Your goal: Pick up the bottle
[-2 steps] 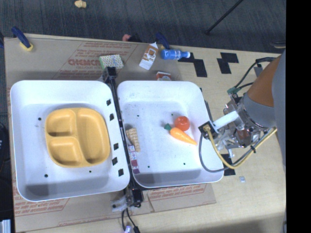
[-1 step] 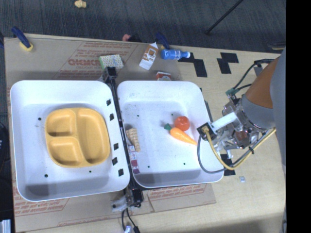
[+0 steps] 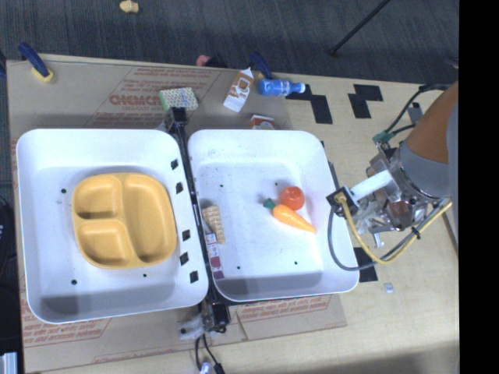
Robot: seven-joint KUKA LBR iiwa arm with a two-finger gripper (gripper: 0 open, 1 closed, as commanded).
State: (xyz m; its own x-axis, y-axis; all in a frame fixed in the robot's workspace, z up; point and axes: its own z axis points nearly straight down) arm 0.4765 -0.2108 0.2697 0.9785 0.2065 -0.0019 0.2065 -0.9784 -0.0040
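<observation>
The small blue plastic bottle (image 3: 279, 88) lies sideways on the counter (image 3: 405, 310), upper centre. It is probably light, slick and apt to roll, so grasp mid-body. The claw (image 3: 387, 213) hangs well apart at right, and whether it is open cannot be told.

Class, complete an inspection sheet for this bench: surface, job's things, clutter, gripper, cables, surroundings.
surface: bench bearing a left bin and a right bin, both white.
job's things: blue bottle lying on the bench beyond the right bin, outside both bins.
clutter: yellow plate in the left bin; carrot, tomato and tan ridged piece in the right bin; carton and sponge near the bottle.
gripper: gripper beside the right bin's right rim, apart from the bottle.
cables: cable loop hanging by that rim.
surroundings: dark carpet with a small yellow scrap.
</observation>
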